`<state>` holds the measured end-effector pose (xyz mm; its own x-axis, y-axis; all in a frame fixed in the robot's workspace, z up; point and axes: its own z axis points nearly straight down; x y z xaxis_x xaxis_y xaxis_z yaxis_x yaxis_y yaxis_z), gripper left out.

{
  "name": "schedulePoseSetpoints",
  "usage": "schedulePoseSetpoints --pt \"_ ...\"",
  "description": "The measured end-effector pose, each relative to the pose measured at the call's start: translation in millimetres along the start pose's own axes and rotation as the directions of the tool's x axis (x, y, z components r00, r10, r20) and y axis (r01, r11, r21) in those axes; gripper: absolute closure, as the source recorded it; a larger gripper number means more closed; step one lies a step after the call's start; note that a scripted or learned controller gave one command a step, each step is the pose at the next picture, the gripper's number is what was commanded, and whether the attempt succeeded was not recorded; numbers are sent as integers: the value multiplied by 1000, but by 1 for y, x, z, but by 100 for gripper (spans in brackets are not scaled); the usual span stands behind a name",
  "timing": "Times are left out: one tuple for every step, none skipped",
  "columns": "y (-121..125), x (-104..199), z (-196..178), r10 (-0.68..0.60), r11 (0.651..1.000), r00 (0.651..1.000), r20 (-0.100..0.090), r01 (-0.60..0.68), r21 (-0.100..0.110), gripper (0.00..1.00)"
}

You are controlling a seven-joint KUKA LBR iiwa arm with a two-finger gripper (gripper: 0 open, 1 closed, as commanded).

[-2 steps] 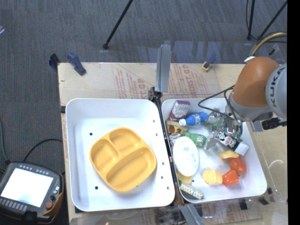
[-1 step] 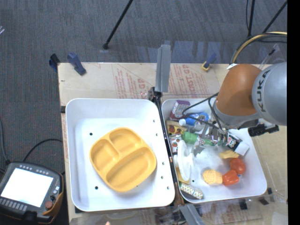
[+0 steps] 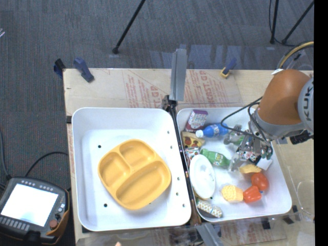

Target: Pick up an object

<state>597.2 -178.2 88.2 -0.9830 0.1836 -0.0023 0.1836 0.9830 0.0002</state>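
Gripper (image 3: 249, 152) low in the right bin (image 3: 283, 191), finger state impossible to tell, green bottle (image 3: 215, 158) just to its left, yellow piece (image 3: 250, 168) and red tomato (image 3: 260, 181) just below it

both bins (image 3: 84, 137) look like smooth, slightly glossy white plastic. the yellow divided plate (image 3: 134, 173) is matt plastic. the bench top (image 3: 138, 86) is bare printed board, dull and papery. beside the jaws, the green bottle (image 3: 215, 158) and red toy pepper (image 3: 251, 193) shine like plastic.
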Motion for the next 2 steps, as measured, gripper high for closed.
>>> schedulePoseSetpoints --pt "63 33 -1 89 996 996 1 -89 4 0" --pt "16 -33 -26 0 1000 1000 4 0 0 0"
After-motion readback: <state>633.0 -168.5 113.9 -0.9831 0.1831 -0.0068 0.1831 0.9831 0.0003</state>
